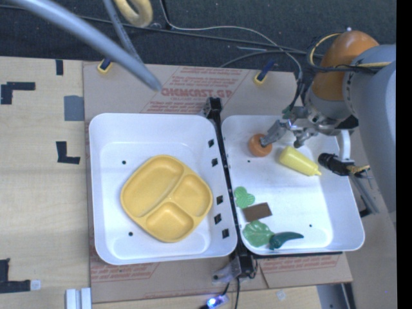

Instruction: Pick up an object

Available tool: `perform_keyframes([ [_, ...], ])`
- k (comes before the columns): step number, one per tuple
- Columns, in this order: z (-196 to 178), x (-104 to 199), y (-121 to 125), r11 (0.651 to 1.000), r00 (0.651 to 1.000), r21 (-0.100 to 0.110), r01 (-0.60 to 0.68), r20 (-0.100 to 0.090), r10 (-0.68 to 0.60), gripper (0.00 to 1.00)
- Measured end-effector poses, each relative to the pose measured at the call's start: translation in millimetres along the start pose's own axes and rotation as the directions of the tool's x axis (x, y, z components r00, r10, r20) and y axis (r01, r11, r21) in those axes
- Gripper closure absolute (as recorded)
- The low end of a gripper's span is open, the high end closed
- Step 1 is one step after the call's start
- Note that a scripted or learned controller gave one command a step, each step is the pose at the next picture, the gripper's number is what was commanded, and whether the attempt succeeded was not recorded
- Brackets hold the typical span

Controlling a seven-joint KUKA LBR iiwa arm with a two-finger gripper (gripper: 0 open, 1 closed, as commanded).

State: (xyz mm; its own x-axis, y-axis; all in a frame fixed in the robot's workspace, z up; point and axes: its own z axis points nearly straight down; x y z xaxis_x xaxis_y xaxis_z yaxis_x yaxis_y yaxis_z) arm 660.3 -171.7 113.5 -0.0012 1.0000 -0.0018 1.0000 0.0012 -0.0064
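Note:
My gripper (287, 138) hangs over the back of the right bin (335, 192), its fingers spread open with nothing between them. Its left fingertip sits just beside a small orange round object (260, 145). A yellow elongated object (299, 161) lies just below and to the right of the fingers. Toward the bin's front left lie a small green piece (243, 197), a brown block (257, 212), a green leafy piece (257, 234) and a dark teal piece (284, 239).
The left bin (106, 172) holds a yellow divided plate (167, 198). A black divider (222, 172) runs between the bins. Cables (270, 50) trail over the cardboard behind them. The arm's orange band (344, 53) rises at the right.

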Motion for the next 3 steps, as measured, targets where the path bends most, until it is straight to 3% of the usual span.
perform_keyframes([
  [1,26,-1,1,1.000,1.000,-0.008,0.000,0.002,0.000,0.00],
  [2,14,3,2,1.000,1.000,-0.005,0.004,-0.006,-0.004,1.00],
  [3,-30,0,5,1.000,1.000,-0.010,0.000,-0.002,0.000,1.00],
])
